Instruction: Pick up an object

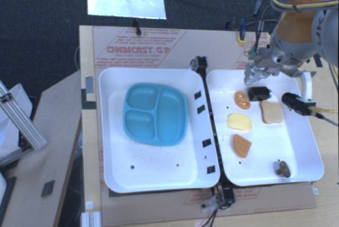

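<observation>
A: Left bin: blue divided plate near centre, bare white floor all round it, widest toward the near rim.

B: Right bin?

A: Five food pieces. Pretzel near the divider, yellow piece below it, orange wedge below that. Toast slice to their right. Small brown lump alone by the near right corner, open floor around it.

B: Gripper?

A: Over the far edge of the right bin, above the pretzel and toast. Fingers' spread: cannot tell. Nothing seen held.
</observation>
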{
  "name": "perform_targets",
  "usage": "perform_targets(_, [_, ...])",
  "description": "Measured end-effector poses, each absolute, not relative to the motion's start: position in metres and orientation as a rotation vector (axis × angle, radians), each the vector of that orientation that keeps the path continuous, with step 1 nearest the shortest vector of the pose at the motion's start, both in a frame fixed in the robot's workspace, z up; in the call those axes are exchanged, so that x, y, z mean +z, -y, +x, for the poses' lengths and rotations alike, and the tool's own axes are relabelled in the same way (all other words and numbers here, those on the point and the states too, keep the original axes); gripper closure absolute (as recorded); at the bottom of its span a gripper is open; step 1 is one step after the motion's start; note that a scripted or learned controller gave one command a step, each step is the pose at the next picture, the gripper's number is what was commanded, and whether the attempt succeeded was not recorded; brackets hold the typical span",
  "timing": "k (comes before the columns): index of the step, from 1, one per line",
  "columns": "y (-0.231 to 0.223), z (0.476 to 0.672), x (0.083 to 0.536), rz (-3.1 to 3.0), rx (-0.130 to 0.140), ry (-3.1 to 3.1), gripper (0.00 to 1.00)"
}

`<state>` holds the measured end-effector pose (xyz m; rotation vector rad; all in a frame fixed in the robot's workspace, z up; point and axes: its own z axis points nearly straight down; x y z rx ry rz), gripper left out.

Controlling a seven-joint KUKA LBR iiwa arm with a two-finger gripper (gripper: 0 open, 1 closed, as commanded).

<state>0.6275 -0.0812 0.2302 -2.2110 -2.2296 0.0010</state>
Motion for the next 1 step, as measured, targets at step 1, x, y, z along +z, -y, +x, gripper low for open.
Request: perform_targets(1, [0.0277,0.6170,0.2350,-2.208,-0.001,2.231,1.00])
